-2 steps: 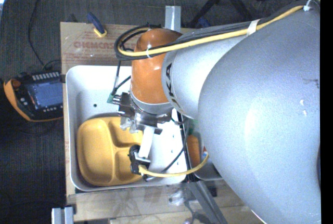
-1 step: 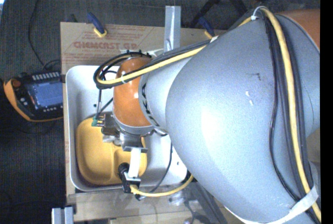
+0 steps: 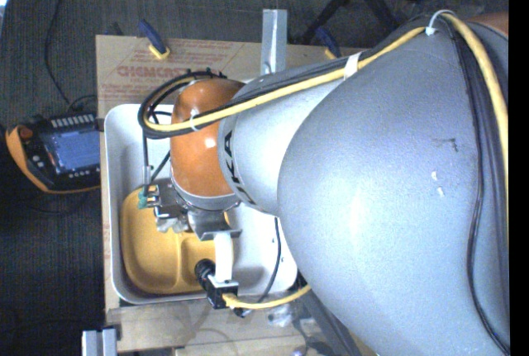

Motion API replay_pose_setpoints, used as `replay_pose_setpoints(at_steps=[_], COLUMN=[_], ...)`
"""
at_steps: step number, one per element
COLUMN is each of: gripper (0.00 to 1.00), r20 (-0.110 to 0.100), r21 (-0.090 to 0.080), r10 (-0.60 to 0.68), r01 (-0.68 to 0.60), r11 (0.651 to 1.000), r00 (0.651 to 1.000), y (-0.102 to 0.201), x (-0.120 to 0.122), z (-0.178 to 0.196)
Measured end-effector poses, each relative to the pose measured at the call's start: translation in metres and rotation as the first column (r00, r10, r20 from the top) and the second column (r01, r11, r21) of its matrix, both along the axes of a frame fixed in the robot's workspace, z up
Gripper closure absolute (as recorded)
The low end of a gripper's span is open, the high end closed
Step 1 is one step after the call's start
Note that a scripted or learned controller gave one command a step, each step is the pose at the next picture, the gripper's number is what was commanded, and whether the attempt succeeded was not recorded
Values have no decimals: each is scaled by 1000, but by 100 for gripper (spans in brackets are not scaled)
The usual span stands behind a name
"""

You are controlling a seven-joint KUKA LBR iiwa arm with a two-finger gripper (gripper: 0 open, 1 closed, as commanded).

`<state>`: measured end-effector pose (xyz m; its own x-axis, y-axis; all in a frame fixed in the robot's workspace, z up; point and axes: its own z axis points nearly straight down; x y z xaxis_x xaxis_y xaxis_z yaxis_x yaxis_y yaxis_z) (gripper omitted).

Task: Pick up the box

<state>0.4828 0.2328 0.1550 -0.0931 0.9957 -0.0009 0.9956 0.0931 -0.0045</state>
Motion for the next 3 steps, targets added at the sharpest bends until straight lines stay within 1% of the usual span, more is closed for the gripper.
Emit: replay_pose_setpoints(at_steps=[1,2,3], gripper=[100,100,100], r20=[4,11,8], r21=[-6,18,4], r10=[-721,-524,-175], r01=[721,523,175], r11=[692,852,985], r00=[693,852,985], y=[-65,-102,-54], x=[43,8,2], z=[2,-42,-27])
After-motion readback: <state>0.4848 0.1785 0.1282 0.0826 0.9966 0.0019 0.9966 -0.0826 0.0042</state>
